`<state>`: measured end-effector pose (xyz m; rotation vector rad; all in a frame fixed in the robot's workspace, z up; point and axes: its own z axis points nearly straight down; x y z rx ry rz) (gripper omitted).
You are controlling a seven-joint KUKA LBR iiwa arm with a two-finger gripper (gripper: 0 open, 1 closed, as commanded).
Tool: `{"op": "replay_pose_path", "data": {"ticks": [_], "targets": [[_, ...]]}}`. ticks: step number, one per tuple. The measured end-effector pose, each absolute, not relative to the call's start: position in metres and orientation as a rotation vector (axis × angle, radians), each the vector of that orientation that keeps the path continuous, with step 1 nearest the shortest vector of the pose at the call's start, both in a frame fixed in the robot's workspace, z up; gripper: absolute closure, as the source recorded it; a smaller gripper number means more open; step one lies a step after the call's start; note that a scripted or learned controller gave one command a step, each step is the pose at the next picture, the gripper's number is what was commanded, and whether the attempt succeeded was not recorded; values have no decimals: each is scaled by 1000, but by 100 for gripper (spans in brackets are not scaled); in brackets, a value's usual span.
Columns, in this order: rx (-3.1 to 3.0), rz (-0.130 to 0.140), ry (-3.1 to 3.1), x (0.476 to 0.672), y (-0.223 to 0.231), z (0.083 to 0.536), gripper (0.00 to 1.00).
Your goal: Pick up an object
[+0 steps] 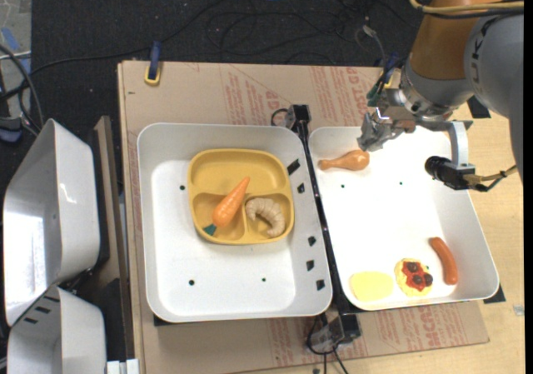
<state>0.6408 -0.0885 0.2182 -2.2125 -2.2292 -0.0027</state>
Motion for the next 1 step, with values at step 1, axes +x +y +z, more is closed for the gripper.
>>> {"op": "replay_pose_path", "data": {"ticks": [1], "targets": [[-2212,-1,-2229,628,-33,229,100]]}}
